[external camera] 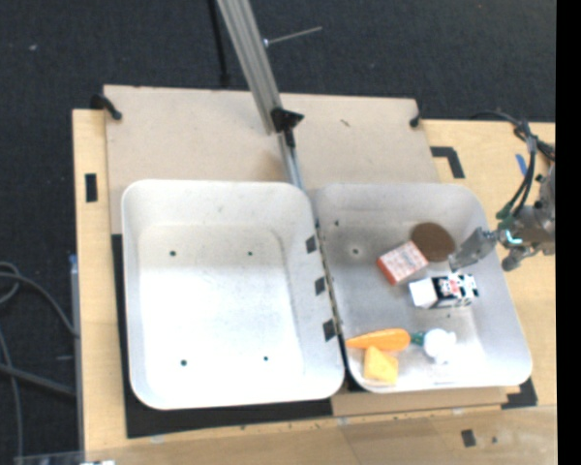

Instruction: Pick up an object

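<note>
Nearest the lens, a yellow wedge (381, 364) and an orange carrot (379, 339) lie well below-left of the tool (473, 247). Whether it is open, I cannot tell. Just beside it sits a brown disc (432, 239), with a black-and-white carton (444, 290) just below, likely targets.

Arm entering low from the right edge, wrist bent leftward, pincer (479, 245) as one grey tip, pointing down-left
</note>
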You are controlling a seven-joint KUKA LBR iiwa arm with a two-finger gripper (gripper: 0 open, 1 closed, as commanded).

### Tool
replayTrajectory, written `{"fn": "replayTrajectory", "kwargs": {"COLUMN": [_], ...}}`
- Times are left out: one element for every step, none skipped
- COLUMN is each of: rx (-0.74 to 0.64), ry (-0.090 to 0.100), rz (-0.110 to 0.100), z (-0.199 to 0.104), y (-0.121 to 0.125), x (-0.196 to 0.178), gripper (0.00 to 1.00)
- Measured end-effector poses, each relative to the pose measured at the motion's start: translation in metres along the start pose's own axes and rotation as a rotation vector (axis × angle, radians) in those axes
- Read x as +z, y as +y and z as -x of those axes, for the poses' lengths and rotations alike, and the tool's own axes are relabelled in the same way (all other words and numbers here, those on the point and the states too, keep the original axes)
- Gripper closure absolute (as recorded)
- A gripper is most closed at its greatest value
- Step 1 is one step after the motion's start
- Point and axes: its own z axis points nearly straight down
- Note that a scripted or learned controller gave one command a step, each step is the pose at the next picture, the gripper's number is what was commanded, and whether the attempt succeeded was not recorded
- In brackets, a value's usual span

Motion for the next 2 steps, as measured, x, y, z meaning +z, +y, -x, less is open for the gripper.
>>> {"fn": "replayTrajectory", "kwargs": {"rx": [0.0,0.004], "ry": [-0.001,-0.002], "rz": [0.004,-0.001], "z": [0.0,0.009], "y": [0.001,0.004], "x": [-0.002,0.045], "gripper": [0.0,0.0]}}
